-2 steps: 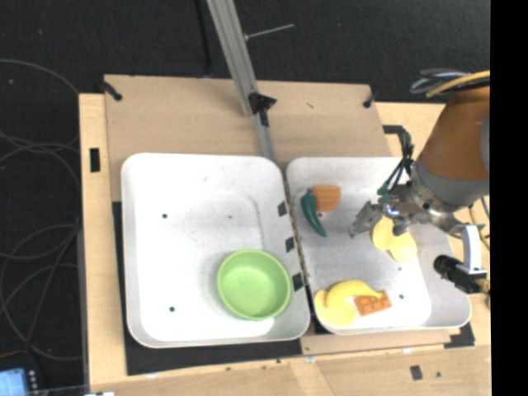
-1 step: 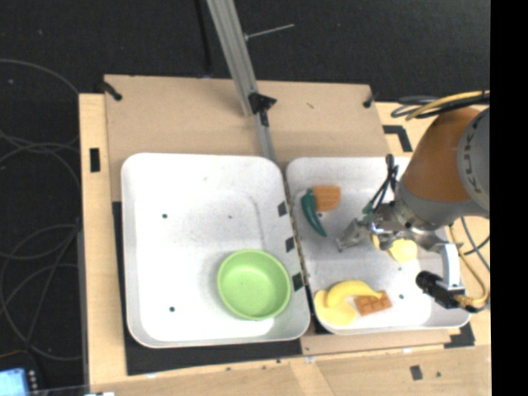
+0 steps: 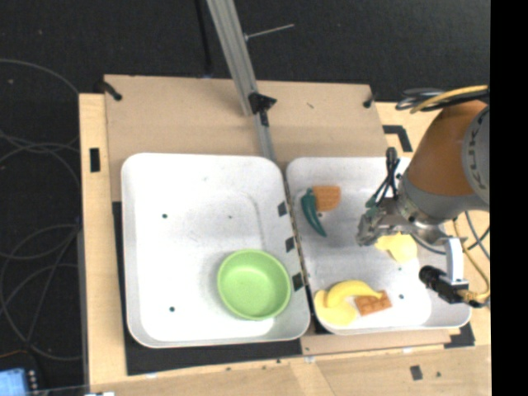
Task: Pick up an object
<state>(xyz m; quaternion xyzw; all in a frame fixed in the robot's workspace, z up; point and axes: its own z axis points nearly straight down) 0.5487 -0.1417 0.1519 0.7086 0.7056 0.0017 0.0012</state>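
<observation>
Arm's wrist (image 3: 441,163) is up top, gripper (image 3: 373,228) low in the right bin (image 3: 346,172), can't tell its state, pale yellow block (image 3: 398,246) just beside it, so looks like mid-reach, next it needs to close on the block.

Bench (image 3: 190,114): two bins side by side, touching along their inner edges.

Left bin (image 3: 181,196): one bowl (image 3: 253,283), upright, in the near right corner, close to the dividing edge.

Right bin (image 3: 338,258): a block (image 3: 327,196) at the far left with a pepper (image 3: 313,213) touching its left side and running toward the near side; a banana (image 3: 342,297) at the near edge, with a cracker (image 3: 373,304) lying on its right end; a sponge (image 3: 398,246) toward the right, partly under the gripper (image 3: 369,228).

Behind the bins: a slanted pole (image 3: 235,52), its foot at the gap between them.
</observation>
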